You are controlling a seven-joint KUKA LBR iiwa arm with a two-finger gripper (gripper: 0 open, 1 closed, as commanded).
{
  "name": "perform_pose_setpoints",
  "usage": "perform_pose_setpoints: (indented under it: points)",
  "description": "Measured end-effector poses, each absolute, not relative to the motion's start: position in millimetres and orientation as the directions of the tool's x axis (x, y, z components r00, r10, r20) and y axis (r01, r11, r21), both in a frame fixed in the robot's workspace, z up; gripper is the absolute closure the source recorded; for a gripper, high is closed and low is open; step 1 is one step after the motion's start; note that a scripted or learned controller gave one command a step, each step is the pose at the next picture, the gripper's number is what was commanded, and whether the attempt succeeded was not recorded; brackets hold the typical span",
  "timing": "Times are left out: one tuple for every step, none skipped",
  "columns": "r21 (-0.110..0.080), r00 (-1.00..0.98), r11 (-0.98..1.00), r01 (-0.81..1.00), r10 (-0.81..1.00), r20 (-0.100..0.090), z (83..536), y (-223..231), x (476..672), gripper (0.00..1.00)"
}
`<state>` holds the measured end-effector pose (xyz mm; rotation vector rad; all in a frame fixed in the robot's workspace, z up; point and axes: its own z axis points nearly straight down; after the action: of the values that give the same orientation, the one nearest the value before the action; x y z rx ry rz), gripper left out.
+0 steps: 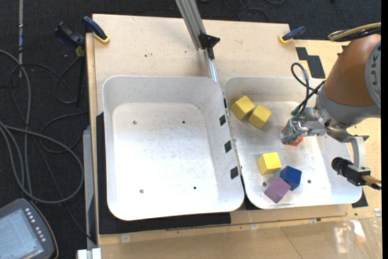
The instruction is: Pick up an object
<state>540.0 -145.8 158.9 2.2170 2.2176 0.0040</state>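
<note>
My gripper point(293, 134) hangs over the right bin point(339, 191), near its middle right. A small red object point(293, 142) peeks out just beneath the gripper's tip, mostly hidden by it. I cannot tell whether it is being gripped. Two yellow blocks point(243, 107) point(260, 116) lie touching at the bin's upper left. In the lower part, a third yellow block point(269, 162) sits beside a blue block point(291, 176) and a purple block point(277, 190).
The left bin point(112, 130) adjoins the right one along a shared rim with black markers. A slanted metal pole point(185, 0) reaches down to the bins' top junction. Clamps sit at the bench's back corners. A black fitting point(348, 170) overhangs the right bin's right edge.
</note>
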Motion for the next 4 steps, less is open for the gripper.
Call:
perform_pose_setpoints:
  points:
    - [0.008, -0.002, 0.002, 1.000, 1.000, -0.003, 222.1, -148.8, 538.6, 1.00]
    - [-0.002, 0.000, 0.000, 1.000, 1.000, 0.000, 198.6, -148.4, 538.7, 1.00]
    - [0.000, -0.008, 0.008, 1.000, 1.000, 0.002, 202.0, -96.9, 544.6, 1.00]
    - [0.001, -0.009, 0.009, 1.000, 1.000, 0.002, 198.0, -43.5, 566.0, 1.00]
